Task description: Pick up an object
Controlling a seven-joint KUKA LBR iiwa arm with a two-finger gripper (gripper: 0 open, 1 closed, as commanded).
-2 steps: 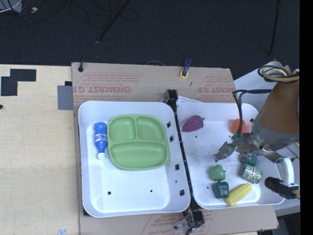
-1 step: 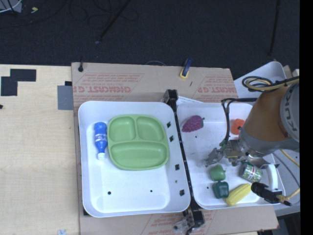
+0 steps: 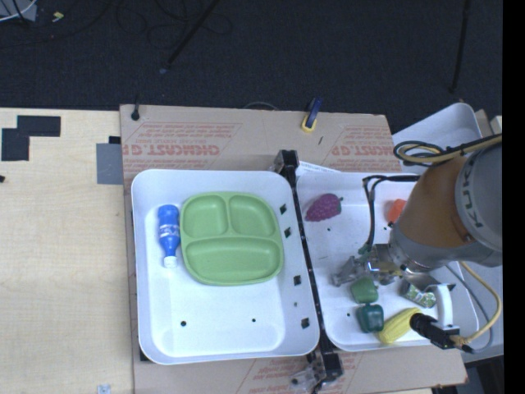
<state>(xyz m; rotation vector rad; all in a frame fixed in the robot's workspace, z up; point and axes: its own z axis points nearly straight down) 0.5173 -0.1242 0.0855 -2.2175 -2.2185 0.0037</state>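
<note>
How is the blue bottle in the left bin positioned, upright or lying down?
Lying down: the blue bottle rests lengthwise on the left bin's floor beside the green tray.

Bulky grey arm (image 3: 492, 203) with raised lettering on its casing, broad orange band (image 3: 435, 208) above the wrist, black cables looped alongside, small metallic pincer (image 3: 354, 269)

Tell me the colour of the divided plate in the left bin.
Light green; the divided plate shows clearly in the camera view.
</note>
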